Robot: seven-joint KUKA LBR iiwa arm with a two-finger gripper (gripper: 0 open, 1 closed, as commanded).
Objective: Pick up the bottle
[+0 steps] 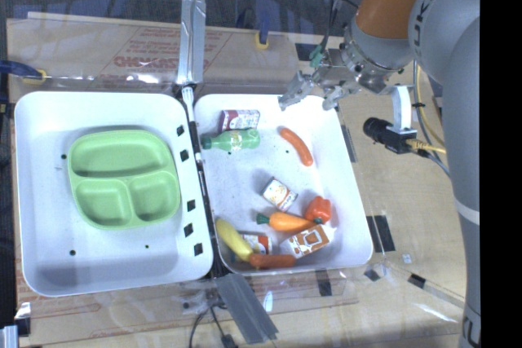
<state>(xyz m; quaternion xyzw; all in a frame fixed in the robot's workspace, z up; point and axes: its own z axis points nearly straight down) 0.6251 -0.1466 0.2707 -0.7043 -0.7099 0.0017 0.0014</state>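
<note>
End effector (311, 94) open, empty, above right bin's (351, 200) far rim.

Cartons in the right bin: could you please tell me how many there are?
3: a dark red carton at the far edge beside the green bottle, a small carton mid-bin, and an orange carton near the front. The pile may hide others.

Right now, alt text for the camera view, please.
A grey and orange robot arm holds its open gripper above the far right corner of the right bin, holding nothing. A green bottle lies on its side at that bin's far left among toy food; the left bin holds a green divided tray.
</note>
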